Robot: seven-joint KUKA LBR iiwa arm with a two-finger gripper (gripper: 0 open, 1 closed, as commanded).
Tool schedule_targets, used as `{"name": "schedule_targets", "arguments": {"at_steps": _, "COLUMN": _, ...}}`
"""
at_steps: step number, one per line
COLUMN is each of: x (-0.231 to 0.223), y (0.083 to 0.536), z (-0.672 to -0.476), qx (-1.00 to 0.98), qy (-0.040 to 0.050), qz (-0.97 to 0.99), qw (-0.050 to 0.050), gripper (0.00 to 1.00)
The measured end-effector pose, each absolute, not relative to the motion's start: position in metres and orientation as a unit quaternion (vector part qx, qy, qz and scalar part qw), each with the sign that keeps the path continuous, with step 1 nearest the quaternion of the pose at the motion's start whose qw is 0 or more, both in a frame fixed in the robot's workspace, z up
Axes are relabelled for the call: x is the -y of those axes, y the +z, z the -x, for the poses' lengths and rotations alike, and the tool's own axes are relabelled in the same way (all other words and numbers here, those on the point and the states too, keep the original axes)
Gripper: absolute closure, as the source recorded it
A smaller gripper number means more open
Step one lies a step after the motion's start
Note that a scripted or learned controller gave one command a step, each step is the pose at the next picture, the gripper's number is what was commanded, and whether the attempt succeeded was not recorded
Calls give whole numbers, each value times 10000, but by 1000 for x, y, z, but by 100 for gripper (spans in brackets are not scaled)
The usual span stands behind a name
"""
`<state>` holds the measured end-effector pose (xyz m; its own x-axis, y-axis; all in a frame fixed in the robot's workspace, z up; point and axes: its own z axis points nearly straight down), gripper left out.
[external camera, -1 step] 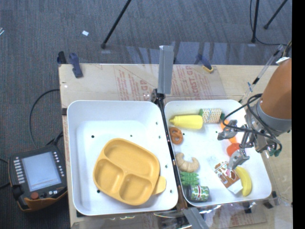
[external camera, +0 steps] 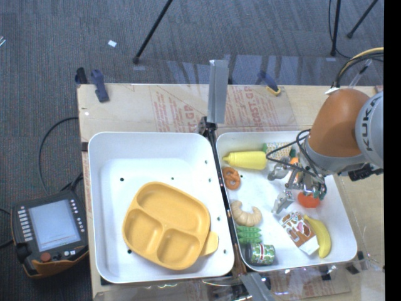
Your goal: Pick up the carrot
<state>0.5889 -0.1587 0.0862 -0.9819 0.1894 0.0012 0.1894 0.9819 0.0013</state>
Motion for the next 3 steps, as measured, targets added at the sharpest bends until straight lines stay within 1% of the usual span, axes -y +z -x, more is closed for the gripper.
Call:
{"name": "schedule_targets", "arguments": {"at_steps": 1, "x": 149, "y": 88, "z": -603, "qx": 9892, "qy": -4, "qz": 1466, "qw": -15, "gripper": 0}}
{"name": "schedule_targets", "arguments": {"at_steps": 2, "x": 165, "y": 87, "z": -531, "qx": 9676, "qy": -4, "qz": 2523, "qw": 14, "gripper": 0}}
{"name": "schedule_targets", "arguments": {"at_steps": 3, "x": 150, "y": 88, "z": -584, "qx": 9433, "qy": -4, "qz": 3318, "qw": 0, "gripper": 0}}
